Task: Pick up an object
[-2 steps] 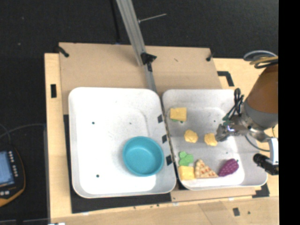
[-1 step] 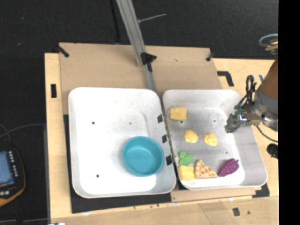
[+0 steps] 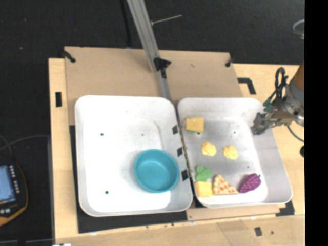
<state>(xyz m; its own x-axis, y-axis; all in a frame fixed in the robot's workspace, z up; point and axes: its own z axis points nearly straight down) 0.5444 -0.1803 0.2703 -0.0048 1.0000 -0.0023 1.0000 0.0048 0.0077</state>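
- The grey metal two-finger gripper (image 3: 260, 123) hangs over the right edge of the right shallow white plastic bin (image 3: 271, 160). I cannot tell if it is open or closed, and I see nothing in it.
- Closest to it, down and to its left, sit two small yellow lumpy toy foods (image 3: 219, 150) side by side.
- Straight left is a flat yellow square block (image 3: 195, 125).
- Further down lies a purple toy grape bunch (image 3: 249, 183), next to an orange toy pizza slice (image 3: 223, 185).
- Beside the slice are a green toy leaf piece (image 3: 203, 173) and a yellow cube (image 3: 203, 189).
- Far left, in the left shallow white plastic bin (image 3: 113, 122), sits a round blue plastic bowl (image 3: 156, 170).
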